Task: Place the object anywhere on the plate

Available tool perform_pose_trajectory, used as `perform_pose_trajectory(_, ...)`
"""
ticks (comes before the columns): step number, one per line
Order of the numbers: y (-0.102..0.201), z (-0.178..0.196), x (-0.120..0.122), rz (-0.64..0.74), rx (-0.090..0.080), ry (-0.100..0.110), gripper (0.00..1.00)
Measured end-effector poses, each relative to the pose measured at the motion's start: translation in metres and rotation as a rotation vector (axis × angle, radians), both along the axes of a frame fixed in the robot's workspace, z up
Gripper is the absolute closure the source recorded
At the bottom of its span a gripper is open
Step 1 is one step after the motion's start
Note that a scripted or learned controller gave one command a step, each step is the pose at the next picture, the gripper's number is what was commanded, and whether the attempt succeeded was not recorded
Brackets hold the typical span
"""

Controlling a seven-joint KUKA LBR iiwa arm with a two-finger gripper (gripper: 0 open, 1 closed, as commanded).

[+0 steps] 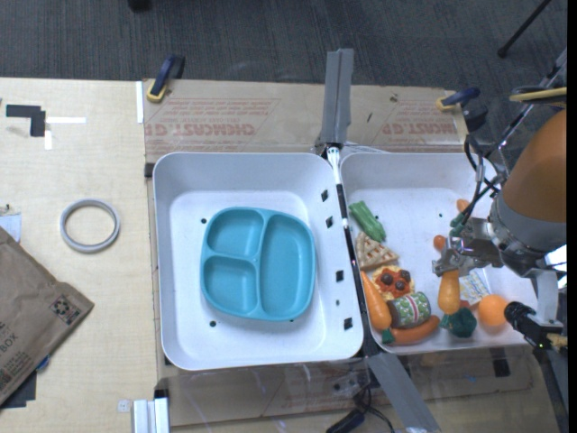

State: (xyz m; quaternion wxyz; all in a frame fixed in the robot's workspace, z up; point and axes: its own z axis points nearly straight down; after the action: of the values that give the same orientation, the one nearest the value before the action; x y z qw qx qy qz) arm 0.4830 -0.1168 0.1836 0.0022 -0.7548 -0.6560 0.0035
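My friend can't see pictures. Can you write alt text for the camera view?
A robot gripper hangs over toy food in the right white bin, by a yellow squash-like toy. A blue divided plate sits in the left white bin.

Blue plate (260, 264) alone in left bin (180, 242).

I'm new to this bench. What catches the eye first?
The turquoise three-compartment plastic plate lies alone in the left white bin. A cluster of colourful toy foods crowds the right white bin, where the grey arm's gripper reaches above a yellow-orange toy.
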Motion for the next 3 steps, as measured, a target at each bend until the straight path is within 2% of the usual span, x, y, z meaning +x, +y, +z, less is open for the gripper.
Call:
perform_pose_trajectory(1, 0.098, 0.051, 0.005, 0.313, 0.001, -0.002, 1.00)
perform_pose_trajectory(2, 0.154, 0.023, 0.018, 0.510, 0.003, 0.002, 1.00)
perform_pose_trajectory(3, 0.210, 0.003, 0.027, 0.437, 0.001, 0.002, 1.00)
